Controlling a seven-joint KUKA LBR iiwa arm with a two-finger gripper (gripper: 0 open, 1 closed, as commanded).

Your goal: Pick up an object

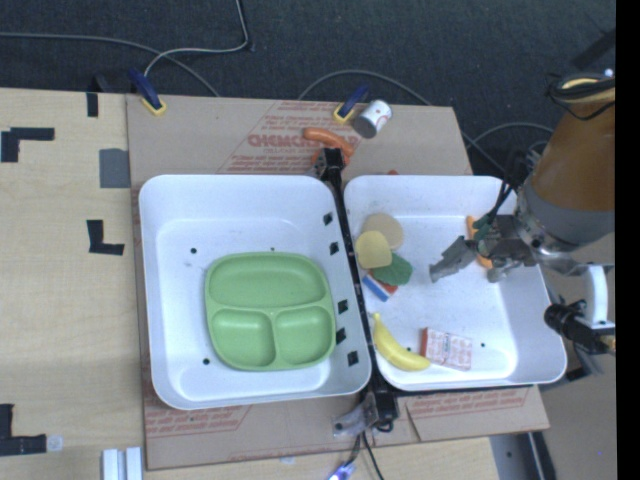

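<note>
Pincer (468,263) spread apart and bare over right bin (520,368), banana (398,348) nearby below-left.

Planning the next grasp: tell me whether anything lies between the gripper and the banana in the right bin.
Nothing visible does. The gripper is over the right bin, and the banana lies down-left of it near the bin's left wall. Bare white floor separates them; the red-and-white packet sits beside the banana, off the direct line.

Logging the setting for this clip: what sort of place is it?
Probably a robotics lab bench for pick trials: two white bins clamped on cardboard, toy items such as a banana, loose cables on dark carpet.
</note>
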